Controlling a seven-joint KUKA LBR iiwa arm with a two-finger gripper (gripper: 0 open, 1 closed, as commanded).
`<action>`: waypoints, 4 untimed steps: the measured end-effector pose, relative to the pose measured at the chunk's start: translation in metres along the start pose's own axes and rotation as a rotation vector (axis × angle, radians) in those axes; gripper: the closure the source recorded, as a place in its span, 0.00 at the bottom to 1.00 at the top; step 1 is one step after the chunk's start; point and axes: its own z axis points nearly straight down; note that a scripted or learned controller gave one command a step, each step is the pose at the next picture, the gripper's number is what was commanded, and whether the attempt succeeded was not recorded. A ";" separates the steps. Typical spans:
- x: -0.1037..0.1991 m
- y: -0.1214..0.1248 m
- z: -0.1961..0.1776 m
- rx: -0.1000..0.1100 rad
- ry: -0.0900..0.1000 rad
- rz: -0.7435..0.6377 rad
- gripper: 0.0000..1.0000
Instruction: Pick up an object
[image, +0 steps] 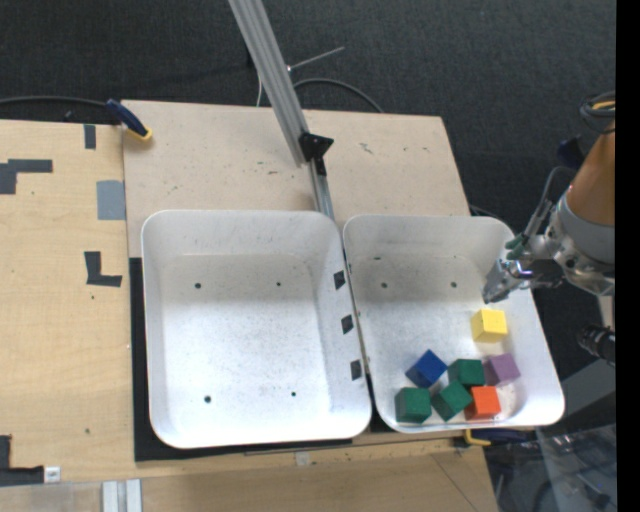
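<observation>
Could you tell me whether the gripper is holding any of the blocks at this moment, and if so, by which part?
Nothing is held. The gripper hangs over the right bin, above the yellow block and apart from it, with no block between its fingers.

No writing, label, brand name or number can be read anywhere here. The dark tape pieces on the pale wooden bench top (60, 330) form plain shapes and carry no letters, and the small coloured blocks have bare faces.
</observation>
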 end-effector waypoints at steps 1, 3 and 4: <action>0.055 0.016 0.016 0.005 0.003 -0.004 1.00; 0.166 0.032 0.025 0.005 0.003 -0.006 1.00; 0.207 0.054 0.034 0.004 0.002 -0.004 1.00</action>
